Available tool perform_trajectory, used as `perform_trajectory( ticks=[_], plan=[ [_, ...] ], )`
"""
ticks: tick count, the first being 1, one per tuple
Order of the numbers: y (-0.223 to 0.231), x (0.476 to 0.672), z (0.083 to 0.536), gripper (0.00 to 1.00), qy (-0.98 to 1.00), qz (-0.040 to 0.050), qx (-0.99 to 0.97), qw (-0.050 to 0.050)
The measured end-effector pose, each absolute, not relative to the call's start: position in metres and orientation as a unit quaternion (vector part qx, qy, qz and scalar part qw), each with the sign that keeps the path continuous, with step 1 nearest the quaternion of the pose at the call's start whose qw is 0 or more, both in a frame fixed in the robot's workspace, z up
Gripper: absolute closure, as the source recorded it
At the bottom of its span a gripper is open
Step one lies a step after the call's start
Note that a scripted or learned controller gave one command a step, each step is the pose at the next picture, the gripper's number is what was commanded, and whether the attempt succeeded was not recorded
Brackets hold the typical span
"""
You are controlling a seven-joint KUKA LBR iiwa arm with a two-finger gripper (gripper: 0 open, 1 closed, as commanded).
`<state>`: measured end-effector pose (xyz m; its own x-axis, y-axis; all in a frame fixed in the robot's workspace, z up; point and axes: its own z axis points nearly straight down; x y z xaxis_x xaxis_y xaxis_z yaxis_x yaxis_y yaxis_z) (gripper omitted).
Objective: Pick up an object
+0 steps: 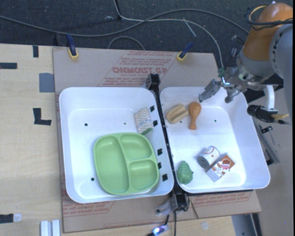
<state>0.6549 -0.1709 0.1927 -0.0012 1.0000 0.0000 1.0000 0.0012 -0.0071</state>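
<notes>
Two bins side by side on the bench.
Left bin [71, 132]: tray [125, 163] toward the front, sponge [144, 119] behind it. Right bin [246, 146]: bun [176, 113] beside drumstick [194, 114] at the back (touching, it seems), carton [215, 163] and pepper [184, 172] in front.

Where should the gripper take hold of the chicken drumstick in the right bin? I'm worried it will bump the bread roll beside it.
Probably the drumstick's thin lower shaft, not the bulbous top. It lies roughly upright in the view, fat end near the bread roll. Come from straight above with the gripper closing left to right across the shaft, where nothing crowds either side.
</notes>
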Motion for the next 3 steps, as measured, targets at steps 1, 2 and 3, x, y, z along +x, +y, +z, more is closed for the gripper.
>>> perform_trajectory(
  ticks=[1, 2, 3],
  plan=[
    [-0.181, 0.654, 0.139, 0.0, -0.707, 0.0028, -0.707, 0.002],
    [-0.18, 0.653, 0.085, 0.0, -0.708, 0.0018, -0.706, 0.001],
    [-0.179, 0.654, 0.098, 1.0, -0.708, 0.0012, -0.706, 0.0]
  ],
)
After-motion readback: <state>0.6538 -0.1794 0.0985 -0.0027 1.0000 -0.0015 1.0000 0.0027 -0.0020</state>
